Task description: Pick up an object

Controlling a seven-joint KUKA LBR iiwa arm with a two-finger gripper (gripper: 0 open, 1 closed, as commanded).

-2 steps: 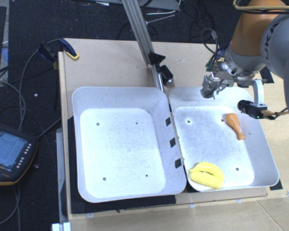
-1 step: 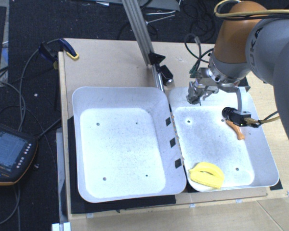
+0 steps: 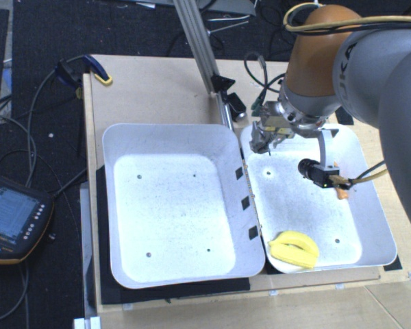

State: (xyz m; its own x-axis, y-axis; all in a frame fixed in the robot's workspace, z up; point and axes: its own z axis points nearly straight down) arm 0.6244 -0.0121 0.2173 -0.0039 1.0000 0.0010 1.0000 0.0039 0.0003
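Note:
A yellow banana-shaped object [image 3: 294, 249] lies on a small white dish at the near edge of the right bin [image 3: 359, 245]. My gripper [image 3: 262, 142] hangs over the far left corner of that bin, well away from the yellow object and above the bin floor. I see nothing between its fingers. The grey arm with its orange band [image 3: 318, 43] reaches in from the right and covers the bin's far right part.
The left bin [image 3: 123, 204] sits beside the right one, their rims meeting in the middle. A slanted metal pole [image 3: 198, 40] rises behind the bins. A black cable fitting with an orange tip [image 3: 323, 175] hangs over the right bin. A teach pendant [image 3: 10, 218] lies off the bench's left.

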